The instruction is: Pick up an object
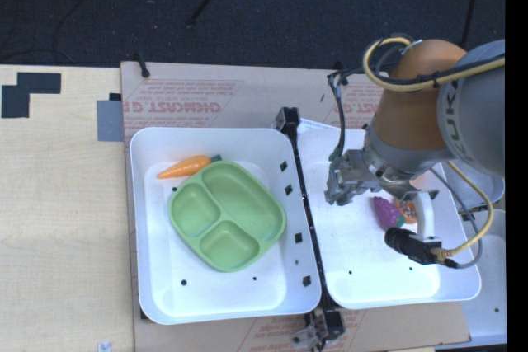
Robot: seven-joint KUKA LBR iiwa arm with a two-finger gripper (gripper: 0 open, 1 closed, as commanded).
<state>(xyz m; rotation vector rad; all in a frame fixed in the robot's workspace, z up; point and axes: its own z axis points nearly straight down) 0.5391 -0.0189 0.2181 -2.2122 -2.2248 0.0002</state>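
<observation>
My gripper point(340, 190) hangs low over the left part of the right bin point(371, 284), under the grey arm and its orange band point(417, 95). Just to its right, a small purple object point(384, 212) lies on the bin floor, with a small orange and red piece point(406, 214) against it. Both are partly hidden by the wrist. In the left bin point(165, 293) a green divided plate point(226, 214) lies flat. An orange toy carrot point(185, 166) rests by the plate's upper left edge.
A black divider point(301, 210) runs between the two bins. A black fitting on a yellow cable point(412, 246) hangs from the arm over the right bin's middle. The bins sit on cardboard point(214, 99), with a wooden bench top to the left.
</observation>
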